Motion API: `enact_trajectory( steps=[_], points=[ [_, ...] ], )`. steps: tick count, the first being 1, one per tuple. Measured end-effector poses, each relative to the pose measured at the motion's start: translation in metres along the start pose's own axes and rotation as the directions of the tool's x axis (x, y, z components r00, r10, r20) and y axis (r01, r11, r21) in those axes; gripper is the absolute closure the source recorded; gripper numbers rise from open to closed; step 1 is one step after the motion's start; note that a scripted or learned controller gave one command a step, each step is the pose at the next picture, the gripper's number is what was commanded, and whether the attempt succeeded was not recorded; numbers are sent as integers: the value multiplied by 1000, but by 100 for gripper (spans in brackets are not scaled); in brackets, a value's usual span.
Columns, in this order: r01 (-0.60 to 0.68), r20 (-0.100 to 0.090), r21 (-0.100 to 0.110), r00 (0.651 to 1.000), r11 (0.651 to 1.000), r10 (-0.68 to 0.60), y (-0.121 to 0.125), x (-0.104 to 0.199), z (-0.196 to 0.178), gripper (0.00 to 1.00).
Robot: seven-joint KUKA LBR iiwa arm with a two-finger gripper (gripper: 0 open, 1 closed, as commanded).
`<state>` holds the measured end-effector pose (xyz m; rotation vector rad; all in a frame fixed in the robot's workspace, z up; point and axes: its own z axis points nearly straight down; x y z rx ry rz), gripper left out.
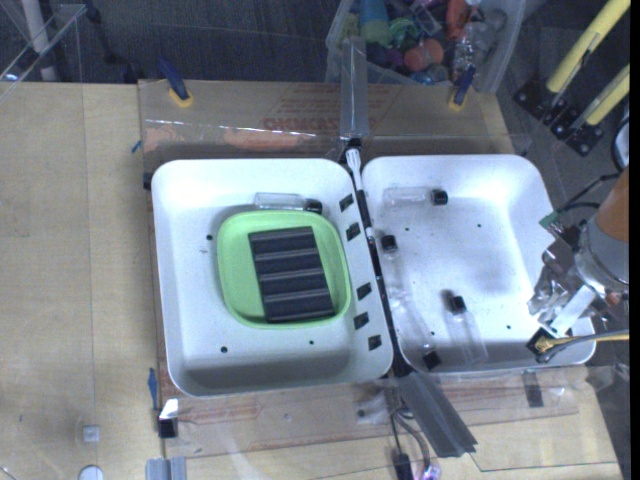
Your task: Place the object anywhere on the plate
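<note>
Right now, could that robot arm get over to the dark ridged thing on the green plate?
Probably yes. The gripper sits at the right bin's far edge, and only the low divider lies between it and the dark ridged object on the green plate.

No text, label or number can be read here

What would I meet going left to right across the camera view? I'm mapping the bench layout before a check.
Left bin → green plate with the dark ridged object on it → divider between the bins → right bin → gripper at the right bin's right edge.
</note>
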<state>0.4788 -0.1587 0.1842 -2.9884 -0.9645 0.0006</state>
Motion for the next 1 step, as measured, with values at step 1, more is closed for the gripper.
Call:
enact_trajectory(
  steps=[1],
  points=[
    [0,0,0,1000,1000,0,0,0,0,0]
  ],
)
